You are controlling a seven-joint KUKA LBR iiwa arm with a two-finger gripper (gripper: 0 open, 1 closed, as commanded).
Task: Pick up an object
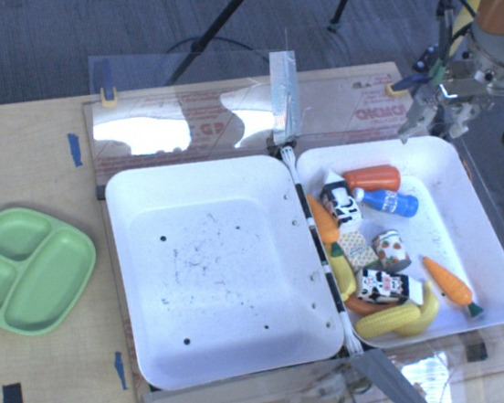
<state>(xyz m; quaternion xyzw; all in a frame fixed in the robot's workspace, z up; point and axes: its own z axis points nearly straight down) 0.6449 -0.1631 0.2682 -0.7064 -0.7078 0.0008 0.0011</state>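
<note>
- Toys lie heaped in the right bin (484,211), in the lower right of the frame, mostly against its left wall.
- Red bottle (371,178) lies on its side at the top of the heap, with a blue bottle (390,203) just below it, also on its side.
- Black-and-white carton (340,205) sits left of the two bottles, touching an orange piece along the bin's left wall.
- Small can (389,250) with a red and white label stands near the middle of the heap, beside a checkered block (356,247).
- Cow-patterned box (383,286) lies lower, above a banana (401,317) at the bin's bottom edge.
- Carrot (449,283) lies apart from the heap at lower right, its green tip pointing toward the bin's corner.
- Left bin (214,265) fills the middle of the frame, its white floor scuffed with faint marks.
- Green tray (26,269) with three compartments rests on the desk (25,152) at far left.
- Pincer (438,111) hangs at the upper right of the frame, above the right bin's top rim and well apart from the toys; whether it is released or clenched I cannot tell.
</note>
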